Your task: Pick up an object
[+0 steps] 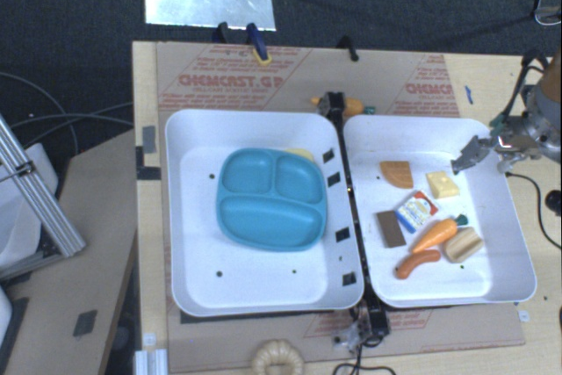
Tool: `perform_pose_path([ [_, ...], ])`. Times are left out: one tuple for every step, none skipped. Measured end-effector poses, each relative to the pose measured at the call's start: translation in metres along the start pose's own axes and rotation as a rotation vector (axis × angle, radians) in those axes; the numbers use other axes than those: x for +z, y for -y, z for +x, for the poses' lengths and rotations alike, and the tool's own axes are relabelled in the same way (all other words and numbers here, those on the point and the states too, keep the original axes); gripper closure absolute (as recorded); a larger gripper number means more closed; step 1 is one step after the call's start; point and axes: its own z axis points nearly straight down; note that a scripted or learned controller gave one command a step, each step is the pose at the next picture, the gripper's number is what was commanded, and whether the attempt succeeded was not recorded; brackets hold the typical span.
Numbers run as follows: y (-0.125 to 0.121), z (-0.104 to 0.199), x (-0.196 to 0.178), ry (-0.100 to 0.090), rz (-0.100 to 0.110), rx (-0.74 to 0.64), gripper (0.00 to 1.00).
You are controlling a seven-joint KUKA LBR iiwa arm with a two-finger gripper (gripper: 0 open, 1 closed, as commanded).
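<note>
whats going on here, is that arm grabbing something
Not yet. The gripper hangs over the right bin, near its upper right corner, with nothing between its fingers. Toy foods lie below it: a yellow block, a carrot and a sausage. The left bin holds a blue divided plate.
</note>
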Motion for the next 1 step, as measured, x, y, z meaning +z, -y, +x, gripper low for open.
perform_pose_path([
  [-0.0015, 0.0011, 0.0626, 0.000, 0.000, 0.004, 0.00],
])
